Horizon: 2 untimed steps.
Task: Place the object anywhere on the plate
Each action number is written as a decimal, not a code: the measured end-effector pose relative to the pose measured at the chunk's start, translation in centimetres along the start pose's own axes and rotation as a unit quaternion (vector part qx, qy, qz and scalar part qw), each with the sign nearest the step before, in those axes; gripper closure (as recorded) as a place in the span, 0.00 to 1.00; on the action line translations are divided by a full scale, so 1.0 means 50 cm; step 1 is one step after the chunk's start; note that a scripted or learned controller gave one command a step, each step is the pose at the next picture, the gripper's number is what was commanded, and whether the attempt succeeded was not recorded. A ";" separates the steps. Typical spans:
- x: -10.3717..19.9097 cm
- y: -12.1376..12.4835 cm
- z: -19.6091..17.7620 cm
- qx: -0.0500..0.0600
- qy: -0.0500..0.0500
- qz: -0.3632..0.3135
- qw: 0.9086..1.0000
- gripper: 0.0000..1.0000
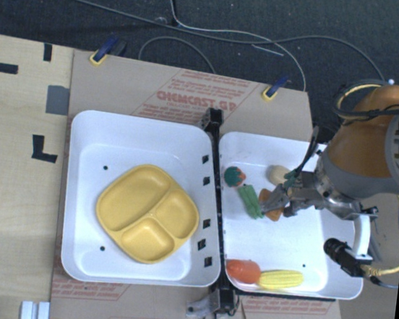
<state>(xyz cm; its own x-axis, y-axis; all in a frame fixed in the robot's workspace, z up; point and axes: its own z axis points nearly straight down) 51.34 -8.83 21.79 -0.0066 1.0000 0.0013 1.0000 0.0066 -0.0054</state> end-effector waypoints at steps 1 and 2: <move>0.118 0.038 -0.010 -0.001 0.000 -0.001 1.000 1.00; 0.207 0.060 0.002 0.000 0.000 0.000 1.000 1.00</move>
<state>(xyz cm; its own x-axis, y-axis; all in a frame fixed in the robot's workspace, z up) 54.29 1.52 21.69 -0.0063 1.0000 0.0007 1.0000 0.0063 -0.0053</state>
